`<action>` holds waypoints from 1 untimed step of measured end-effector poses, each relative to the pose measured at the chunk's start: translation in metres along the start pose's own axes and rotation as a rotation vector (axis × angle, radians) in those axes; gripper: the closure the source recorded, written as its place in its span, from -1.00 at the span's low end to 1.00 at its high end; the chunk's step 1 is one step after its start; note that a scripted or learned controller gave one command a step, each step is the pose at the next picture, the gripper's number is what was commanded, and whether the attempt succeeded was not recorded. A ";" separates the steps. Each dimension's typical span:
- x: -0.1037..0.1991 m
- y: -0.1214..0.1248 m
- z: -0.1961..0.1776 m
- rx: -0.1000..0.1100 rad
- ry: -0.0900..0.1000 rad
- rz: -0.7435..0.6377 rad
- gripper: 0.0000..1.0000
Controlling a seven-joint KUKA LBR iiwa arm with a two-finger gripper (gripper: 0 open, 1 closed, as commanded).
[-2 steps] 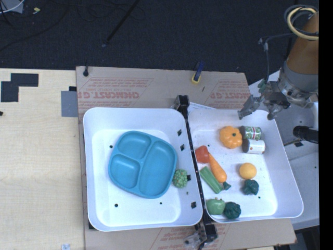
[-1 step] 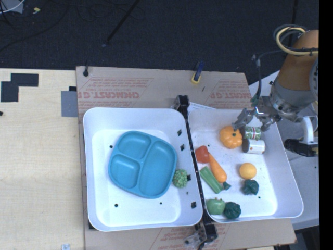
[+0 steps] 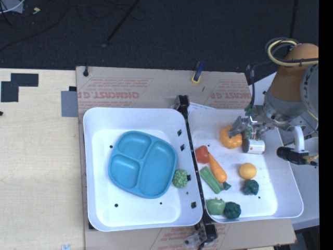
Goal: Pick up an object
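My gripper point(image 3: 242, 131) is low over the back of the right bin point(image 3: 283, 191), reaching in from the right. An orange-yellow toy fruit point(image 3: 229, 138) lies right at its left side, touching or nearly touching it. Further forward in this bin lie a red piece point(image 3: 202, 153), an orange carrot point(image 3: 218, 169), a green cucumber-like piece point(image 3: 210, 180), a small yellow-orange ball point(image 3: 247, 170) and a dark green broccoli point(image 3: 251, 187). A light green piece point(image 3: 215, 206) and another dark green one point(image 3: 232, 210) sit at the front edge.
The left bin point(image 3: 99, 202) holds a blue divided plate point(image 3: 142, 163) and a small green broccoli point(image 3: 180, 178) by its right wall. A black divider point(image 3: 190, 155) separates the bins. Cardboard lies under both, and the arm's body point(image 3: 291, 92) stands at the right.
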State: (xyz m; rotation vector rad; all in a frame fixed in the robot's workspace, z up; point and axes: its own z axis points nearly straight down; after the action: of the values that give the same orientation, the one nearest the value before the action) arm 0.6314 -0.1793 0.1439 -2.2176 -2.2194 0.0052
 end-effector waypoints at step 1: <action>0.003 -0.001 0.054 0.004 0.002 -0.001 -1.00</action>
State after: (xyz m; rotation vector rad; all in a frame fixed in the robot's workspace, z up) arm 0.6304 -0.1762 0.0899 -2.2134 -2.2173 0.0067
